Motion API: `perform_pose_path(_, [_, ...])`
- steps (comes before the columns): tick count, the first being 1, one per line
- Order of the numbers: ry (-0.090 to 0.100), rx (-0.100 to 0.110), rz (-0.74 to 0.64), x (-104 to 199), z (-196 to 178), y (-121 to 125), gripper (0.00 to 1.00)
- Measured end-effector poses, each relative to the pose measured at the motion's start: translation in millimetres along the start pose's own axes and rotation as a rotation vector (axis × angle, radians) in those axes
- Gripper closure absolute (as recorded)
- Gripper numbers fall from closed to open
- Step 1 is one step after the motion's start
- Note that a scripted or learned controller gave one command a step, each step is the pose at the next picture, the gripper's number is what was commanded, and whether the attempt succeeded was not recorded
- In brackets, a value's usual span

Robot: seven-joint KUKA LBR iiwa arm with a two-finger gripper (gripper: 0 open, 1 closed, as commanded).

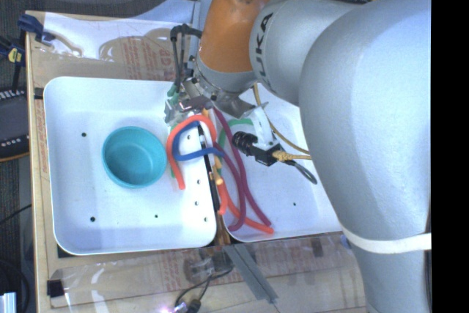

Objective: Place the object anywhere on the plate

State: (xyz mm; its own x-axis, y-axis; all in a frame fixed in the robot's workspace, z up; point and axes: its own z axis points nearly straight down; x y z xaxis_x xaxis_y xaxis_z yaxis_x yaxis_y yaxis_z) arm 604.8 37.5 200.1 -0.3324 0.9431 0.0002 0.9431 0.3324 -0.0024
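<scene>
Placement not yet done: round teal plastic plate [134, 156] sits bare in left white bin [66, 194]; gripper [179, 102] (finger state can't be told) hangs nearby, obj. unidentified.

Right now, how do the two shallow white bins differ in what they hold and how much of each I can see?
The left white bin holds a round teal bowl-like dish and lies almost fully in sight. The right white bin shows no dish and is largely covered by the grey arm, with red and purple hoses trailing over it. Both are shallow, white and sit side by side.
</scene>
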Motion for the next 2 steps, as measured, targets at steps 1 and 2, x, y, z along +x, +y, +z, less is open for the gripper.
perform_pose_path(1, [0.001,0.001,0.103,74.5,-1.2,-15.9,1.0])
perform_pose_path(2, [0.0,0.001,0.299,127.5,7.7,16.3,1.0])
